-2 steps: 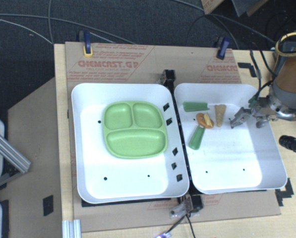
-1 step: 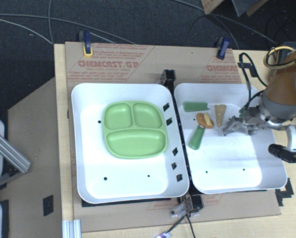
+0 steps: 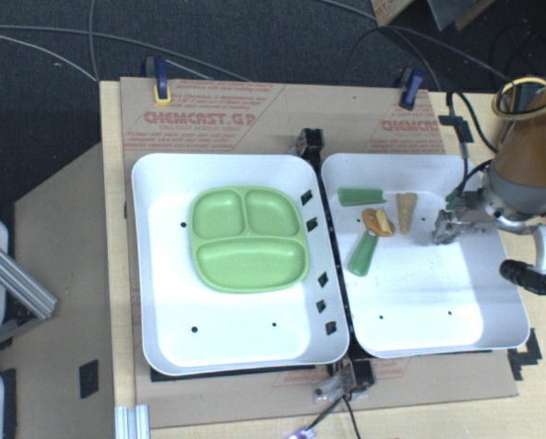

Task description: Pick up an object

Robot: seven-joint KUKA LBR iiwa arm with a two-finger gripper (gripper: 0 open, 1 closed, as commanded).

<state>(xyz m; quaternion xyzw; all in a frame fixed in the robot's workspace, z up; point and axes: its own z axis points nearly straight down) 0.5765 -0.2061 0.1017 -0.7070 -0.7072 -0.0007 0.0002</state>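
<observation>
The gripper (image 3: 444,227) hangs low over the right bin (image 3: 437,327), close to that bin's right-hand wall, at the end of the grey arm (image 3: 524,167) with its orange band. At this size and angle the metal at its tip is a blur, so I cannot tell its state, and nothing can be seen caught in it.

The nearest thing to it is the cone (image 3: 408,212), a tan piece lying just to its left, a small gap apart, with its long axis running up and down the view, roughly square to a leftward reach from the tool. Just beyond the cone, further left, sits a small orange piece (image 3: 378,220). Past that, a green stick (image 3: 362,253) lies on a slant below the orange piece, and a green bar (image 3: 360,197) lies crosswise above it. These four sit bunched together, the orange piece touching or nearly touching the stick.

Far off to the left, in the other bin (image 3: 158,318), rests a green divided plate (image 3: 250,239), well apart from the tool.

To my eye the cone is the likely pick: a short sideways shift left would bring the tool over it.
</observation>
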